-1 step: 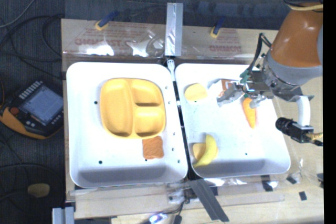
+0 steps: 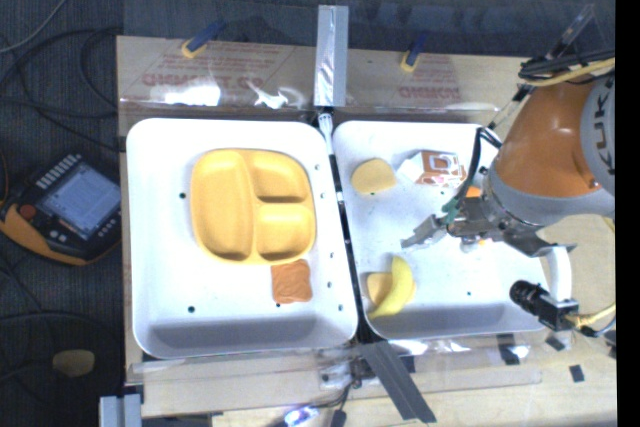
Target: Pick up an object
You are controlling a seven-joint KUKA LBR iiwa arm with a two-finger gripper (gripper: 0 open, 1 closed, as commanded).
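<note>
My gripper [image 2: 432,223] hangs over the middle of the right bin [image 2: 440,320], open with nothing between its fingers. A banana [image 2: 393,287] lies at that bin's front left, below and left of the gripper. A pale yellow rounded piece [image 2: 374,177] sits at the back left. A white and orange packet [image 2: 436,167] lies at the back, just above the gripper. The grey and orange arm [image 2: 550,160] covers the bin's right side.
The left bin [image 2: 160,315] holds a yellow divided tray [image 2: 250,203] and an orange-brown square slice [image 2: 292,282] in front of it. A ridge [image 2: 338,215] separates the two bins. A handheld pendant [image 2: 65,205] lies on the floor at the left.
</note>
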